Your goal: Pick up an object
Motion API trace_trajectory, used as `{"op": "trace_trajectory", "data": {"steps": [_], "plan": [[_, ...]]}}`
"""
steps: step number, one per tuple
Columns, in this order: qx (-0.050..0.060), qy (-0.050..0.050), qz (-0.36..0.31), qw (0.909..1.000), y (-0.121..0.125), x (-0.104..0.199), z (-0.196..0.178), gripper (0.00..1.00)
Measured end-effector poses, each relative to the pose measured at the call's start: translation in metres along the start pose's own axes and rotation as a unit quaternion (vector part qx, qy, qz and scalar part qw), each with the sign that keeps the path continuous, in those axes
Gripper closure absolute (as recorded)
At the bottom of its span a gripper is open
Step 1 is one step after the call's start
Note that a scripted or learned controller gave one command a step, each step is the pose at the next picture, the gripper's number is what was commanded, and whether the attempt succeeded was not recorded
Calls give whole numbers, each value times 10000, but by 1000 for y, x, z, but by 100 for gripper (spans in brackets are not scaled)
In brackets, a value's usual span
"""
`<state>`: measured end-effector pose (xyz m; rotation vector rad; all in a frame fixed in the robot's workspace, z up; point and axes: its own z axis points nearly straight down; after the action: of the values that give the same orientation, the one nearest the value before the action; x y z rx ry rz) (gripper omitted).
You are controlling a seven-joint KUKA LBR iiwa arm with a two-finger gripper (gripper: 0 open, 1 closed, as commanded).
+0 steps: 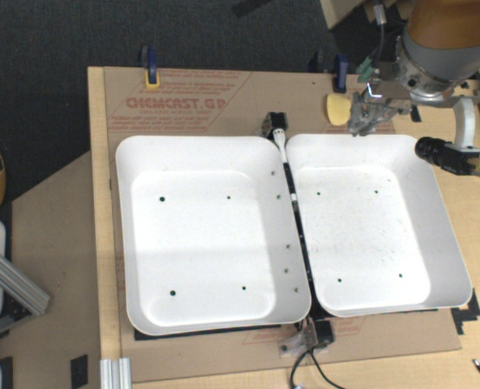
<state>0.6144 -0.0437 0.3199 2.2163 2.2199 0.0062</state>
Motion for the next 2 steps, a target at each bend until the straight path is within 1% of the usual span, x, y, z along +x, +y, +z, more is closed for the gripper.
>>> {"op": "trace_trajectory", "data": {"steps": [1,2], "plan": [[28,3,11,10000,-16,-3,-11,100],[55,8,-6,10000,13,29,48,100]]}}
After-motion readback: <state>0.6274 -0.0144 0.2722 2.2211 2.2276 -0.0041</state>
